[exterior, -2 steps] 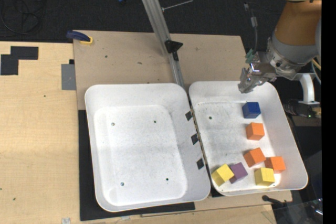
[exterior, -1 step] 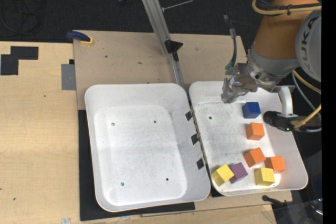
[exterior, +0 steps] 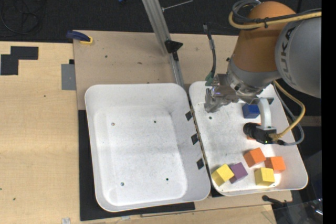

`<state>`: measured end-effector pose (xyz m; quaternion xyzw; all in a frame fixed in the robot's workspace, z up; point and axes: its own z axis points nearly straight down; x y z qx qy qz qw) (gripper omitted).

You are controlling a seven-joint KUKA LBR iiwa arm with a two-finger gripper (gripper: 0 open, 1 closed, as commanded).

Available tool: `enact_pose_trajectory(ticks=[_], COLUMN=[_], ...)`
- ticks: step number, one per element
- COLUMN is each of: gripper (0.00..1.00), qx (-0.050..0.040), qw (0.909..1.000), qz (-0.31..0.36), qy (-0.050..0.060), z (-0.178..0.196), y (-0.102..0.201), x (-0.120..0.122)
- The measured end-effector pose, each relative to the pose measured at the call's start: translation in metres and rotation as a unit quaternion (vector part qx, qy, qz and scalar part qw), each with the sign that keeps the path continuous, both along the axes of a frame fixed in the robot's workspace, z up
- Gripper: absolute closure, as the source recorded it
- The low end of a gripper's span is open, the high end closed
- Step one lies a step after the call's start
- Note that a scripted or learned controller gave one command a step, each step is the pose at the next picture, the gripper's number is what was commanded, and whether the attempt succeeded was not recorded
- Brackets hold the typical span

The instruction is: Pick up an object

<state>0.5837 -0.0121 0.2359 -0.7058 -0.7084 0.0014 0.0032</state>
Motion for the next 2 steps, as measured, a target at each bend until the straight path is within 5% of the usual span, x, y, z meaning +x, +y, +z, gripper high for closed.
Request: enact_pose_trajectory(ticks=[2], gripper=[1.0], qx=[-0.0001], qw=[1.0], qz=[0.0], qy=[0.0], z=[0.007], y=[0.105], x=[-0.044])
